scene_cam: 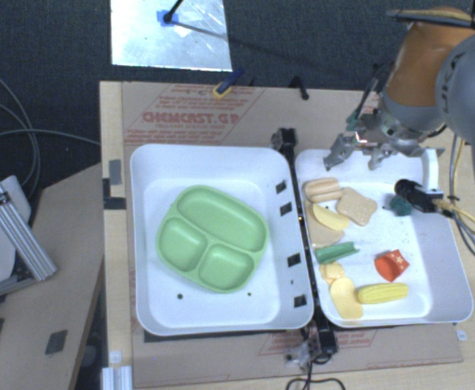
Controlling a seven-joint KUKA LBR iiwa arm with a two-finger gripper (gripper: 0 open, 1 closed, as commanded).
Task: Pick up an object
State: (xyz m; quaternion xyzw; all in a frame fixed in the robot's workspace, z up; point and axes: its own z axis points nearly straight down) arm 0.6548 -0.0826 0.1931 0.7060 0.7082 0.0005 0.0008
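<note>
Up at the back of the right bin (452, 246), the tool (356, 154) hangs with its two fingers spread wide and nothing between them. Just below it lie a hot dog (321, 189), a slice of toast (356, 207) and a banana piece (328, 218). Nearer the front are corn (382, 293) and a red piece (391, 264). A green plate (212, 239) sits in the left bin (152, 177).

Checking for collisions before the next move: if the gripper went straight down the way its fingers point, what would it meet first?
Probably the hot-dog-shaped toy bun at the back left of the right white bin. The gripper hangs above the bin's back edge, its open fingers pointing down and slightly left. Depth is unclear; it might meet bare floor beside the bun instead.
</note>
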